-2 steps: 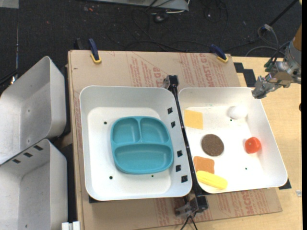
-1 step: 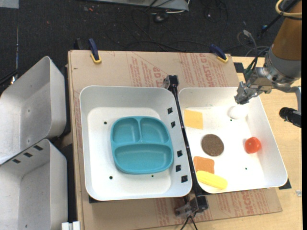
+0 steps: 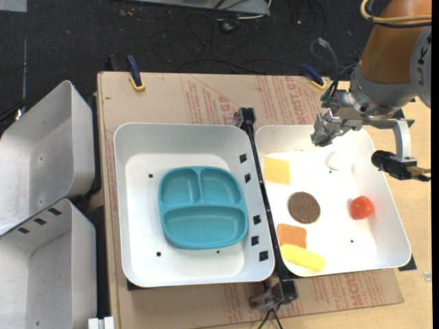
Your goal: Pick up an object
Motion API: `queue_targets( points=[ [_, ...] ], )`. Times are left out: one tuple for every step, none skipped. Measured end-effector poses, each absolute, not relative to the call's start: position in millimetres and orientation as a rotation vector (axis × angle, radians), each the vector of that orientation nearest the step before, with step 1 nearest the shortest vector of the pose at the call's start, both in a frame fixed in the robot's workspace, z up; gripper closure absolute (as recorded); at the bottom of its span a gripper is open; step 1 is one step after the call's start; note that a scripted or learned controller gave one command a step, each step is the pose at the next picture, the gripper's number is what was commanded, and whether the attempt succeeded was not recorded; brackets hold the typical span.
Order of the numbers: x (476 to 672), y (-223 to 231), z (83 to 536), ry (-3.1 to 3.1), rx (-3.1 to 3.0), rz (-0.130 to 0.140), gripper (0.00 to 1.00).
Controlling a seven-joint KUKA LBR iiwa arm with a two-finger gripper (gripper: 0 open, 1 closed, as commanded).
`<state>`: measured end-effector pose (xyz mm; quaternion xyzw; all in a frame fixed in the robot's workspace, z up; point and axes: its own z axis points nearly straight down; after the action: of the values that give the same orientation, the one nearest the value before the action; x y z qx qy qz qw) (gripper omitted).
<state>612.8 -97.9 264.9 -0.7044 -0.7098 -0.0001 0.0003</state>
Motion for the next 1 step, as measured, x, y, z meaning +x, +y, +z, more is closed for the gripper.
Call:
queue_targets(
  points=[
    [602.7, -45.2, 262.1, -2.229, -2.212, -0.001, 1.0]
  ],
)
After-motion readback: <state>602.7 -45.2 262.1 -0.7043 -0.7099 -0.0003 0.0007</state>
